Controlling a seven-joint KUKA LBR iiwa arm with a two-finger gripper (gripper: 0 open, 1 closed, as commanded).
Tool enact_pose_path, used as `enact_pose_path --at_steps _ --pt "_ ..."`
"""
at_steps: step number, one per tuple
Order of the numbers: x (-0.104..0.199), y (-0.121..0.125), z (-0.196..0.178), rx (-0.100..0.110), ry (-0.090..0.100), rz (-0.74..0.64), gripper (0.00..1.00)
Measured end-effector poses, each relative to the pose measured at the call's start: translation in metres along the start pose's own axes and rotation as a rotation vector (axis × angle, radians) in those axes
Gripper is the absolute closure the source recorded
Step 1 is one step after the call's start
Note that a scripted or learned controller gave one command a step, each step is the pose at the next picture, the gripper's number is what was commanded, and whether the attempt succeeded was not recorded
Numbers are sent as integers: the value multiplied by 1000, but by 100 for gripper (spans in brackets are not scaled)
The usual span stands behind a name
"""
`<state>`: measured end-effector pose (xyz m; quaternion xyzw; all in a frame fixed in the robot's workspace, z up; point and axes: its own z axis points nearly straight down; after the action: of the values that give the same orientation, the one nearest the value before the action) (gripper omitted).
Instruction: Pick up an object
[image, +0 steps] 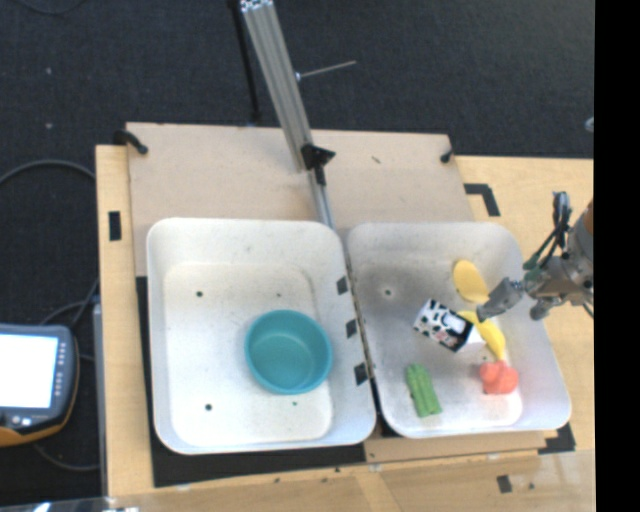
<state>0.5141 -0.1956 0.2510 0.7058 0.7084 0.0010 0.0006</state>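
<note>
There are two white trays side by side on the table (250, 180). The left tray (180, 260) has a little blue-green bowl (288, 350) sitting in it, near the middle. The right tray (400, 260) has all the small toys, and they sit close together on its right side.

I can see a yellow toy (469, 279) up top, shaped a bit like a spoon or a pear. Below it is a small black and white thing with cow spots (441, 325), tipped on its side. A yellow banana shape (490, 338) lies just beside the cow thing, maybe touching it. Under that is a red-orange lump (499, 378), close to the banana's lower end. A green bumpy stick (423, 390) lies a little apart, near the front wall of the tray.

The robot's hand (503, 297) comes in from the right and sits above the right tray, between the yellow toy and the banana. It is too small and blurry for me to say how it is set, and I can't see any toy in it.

The toys look light and a bit smooth (plastic, I think), so they could slip or roll. I think the green stick would be the easiest one to take. It has room all round it, and the hand could squeeze it across its thin middle. The banana is harder, since the other toys crowd it and could get bumped.
</note>
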Motion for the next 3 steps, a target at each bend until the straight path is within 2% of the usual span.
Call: enact_pose_path --at_steps 1,2,3 --pt "0 0 0 0 0 1 0" --pt "-10 1 59 7 -2 5 0" --pt "-3 5 107 6 -1 7 0"
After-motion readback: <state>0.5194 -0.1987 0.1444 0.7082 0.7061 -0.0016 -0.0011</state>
